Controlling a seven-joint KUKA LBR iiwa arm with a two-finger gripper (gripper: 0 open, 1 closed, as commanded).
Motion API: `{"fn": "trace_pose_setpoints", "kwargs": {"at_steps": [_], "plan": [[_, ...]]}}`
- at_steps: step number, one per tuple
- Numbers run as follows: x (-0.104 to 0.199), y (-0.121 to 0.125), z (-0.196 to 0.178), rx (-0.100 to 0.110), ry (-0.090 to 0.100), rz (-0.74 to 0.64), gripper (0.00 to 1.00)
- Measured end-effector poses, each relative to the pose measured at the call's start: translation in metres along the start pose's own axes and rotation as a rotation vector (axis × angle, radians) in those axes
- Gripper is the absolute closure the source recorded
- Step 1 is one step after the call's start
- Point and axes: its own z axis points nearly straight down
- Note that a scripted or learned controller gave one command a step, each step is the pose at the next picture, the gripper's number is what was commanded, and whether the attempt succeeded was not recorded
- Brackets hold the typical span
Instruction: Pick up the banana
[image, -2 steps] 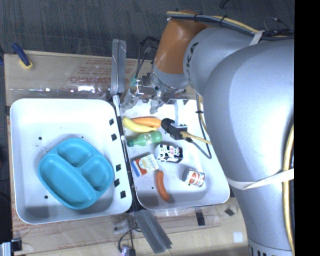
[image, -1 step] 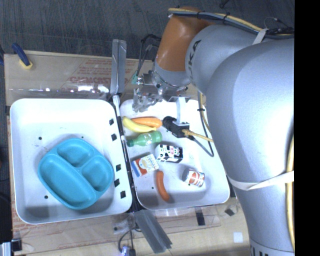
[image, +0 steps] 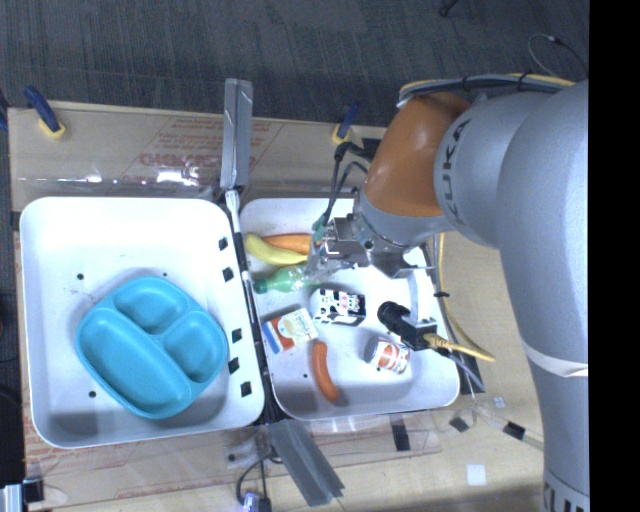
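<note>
The yellow banana (image: 266, 250) lies in the right bin (image: 440, 385), near its far left corner, against the wall between the bins. An orange carrot-like piece (image: 292, 242) touches its far side. A green item (image: 279, 283) lies just in front of it. My gripper (image: 328, 252) hangs low over the bin, a little to the right of the banana and the carrot piece. The wrist body hides the gripper's tip.
The right bin also holds a black-and-white patterned box (image: 338, 307), a small white and red packet (image: 294, 326), an orange sausage (image: 322, 371) and a small can (image: 390, 357). A blue divided plate (image: 150, 345) sits in the left bin (image: 60, 230).
</note>
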Motion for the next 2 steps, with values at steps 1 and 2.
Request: {"fn": "trace_pose_setpoints", "kwargs": {"at_steps": [1, 2], "plan": [[-0.0471, -0.0202, -0.1069, -0.003, 0.0, 0.204, 1.0], [-0.047, -0.0203, -0.1067, -0.002, 0.0, 0.204, 0.0]]}}
